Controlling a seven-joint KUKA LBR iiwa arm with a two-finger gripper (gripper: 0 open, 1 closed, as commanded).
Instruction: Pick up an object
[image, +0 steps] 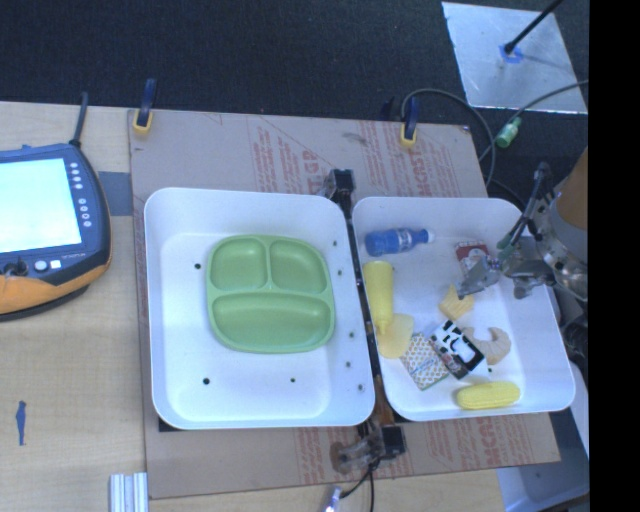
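With tool (478, 275) finger state indeterminate above the small yellow piece (455, 305), crowding by the black-and-white packet (458, 347) risks a miss.

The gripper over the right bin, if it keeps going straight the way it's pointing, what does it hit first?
Probably the small yellow piece just below the gripper, though depth is hard to judge from one slanted view.

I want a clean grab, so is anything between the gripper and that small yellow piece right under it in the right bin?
Nothing visible. The gripper sits just above the yellow piece, with bare bin floor around it.
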